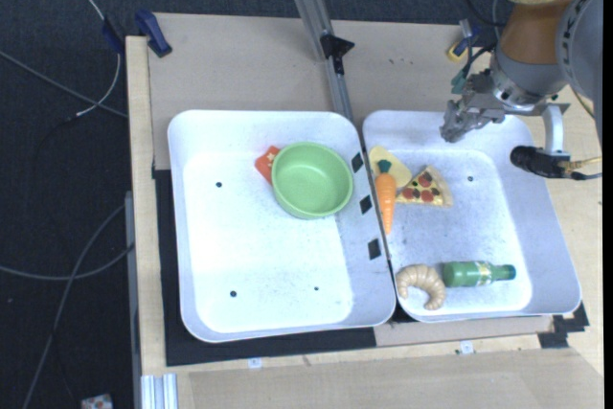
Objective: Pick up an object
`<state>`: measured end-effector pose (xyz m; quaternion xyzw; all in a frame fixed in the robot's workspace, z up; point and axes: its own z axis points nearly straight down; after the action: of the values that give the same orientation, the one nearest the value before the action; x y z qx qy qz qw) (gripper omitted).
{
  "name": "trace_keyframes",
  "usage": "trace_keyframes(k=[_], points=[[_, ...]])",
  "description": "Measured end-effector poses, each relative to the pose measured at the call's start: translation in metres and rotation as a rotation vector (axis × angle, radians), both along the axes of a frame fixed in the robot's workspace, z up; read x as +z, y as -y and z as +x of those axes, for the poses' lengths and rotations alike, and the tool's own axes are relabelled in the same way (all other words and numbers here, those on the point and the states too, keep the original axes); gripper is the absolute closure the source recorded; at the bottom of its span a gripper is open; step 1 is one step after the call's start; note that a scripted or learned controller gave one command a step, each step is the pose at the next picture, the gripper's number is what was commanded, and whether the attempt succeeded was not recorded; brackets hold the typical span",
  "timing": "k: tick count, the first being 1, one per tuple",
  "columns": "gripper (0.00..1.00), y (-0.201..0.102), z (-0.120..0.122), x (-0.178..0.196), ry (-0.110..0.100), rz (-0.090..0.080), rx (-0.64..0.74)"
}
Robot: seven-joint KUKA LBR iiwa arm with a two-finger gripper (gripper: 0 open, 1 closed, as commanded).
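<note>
Pincer (pixel 458 131) hangs over the right bin's (pixel 536 206) far rim; its state is unclear.

Bench (pixel 239 62): pale wooden top, bare along its far edge.
Left bin (pixel 196 235): white, shallow, on the bench's left half.
Right bin (pixel 536 235): white, touching the left bin, toward the right edge.
Black mat (pixel 172 340): beneath both bins, showing along the near edge.

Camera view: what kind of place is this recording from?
Probably a robot lab test bench, not a kitchen: two shallow white plastic bins on a wooden benchtop, toy food like an orange plastic carrot, loose black cables on dark carpet.
</note>
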<state>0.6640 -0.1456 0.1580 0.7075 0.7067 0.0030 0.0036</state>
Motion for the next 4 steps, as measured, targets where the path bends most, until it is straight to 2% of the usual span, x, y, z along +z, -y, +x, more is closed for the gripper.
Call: trace_keyframes(k=[1,2,3,4], points=[[1.0,0.009,0.001,0.064,0.002,0.0,0.0],[1.0,0.008,0.003,0.097,-0.001,0.0,0.003],[1.0,-0.048,-0.016,0.1,-0.018,0.008,0.007],[1.0,-0.101,-0.04,0.106,-0.021,0.008,0.007]])
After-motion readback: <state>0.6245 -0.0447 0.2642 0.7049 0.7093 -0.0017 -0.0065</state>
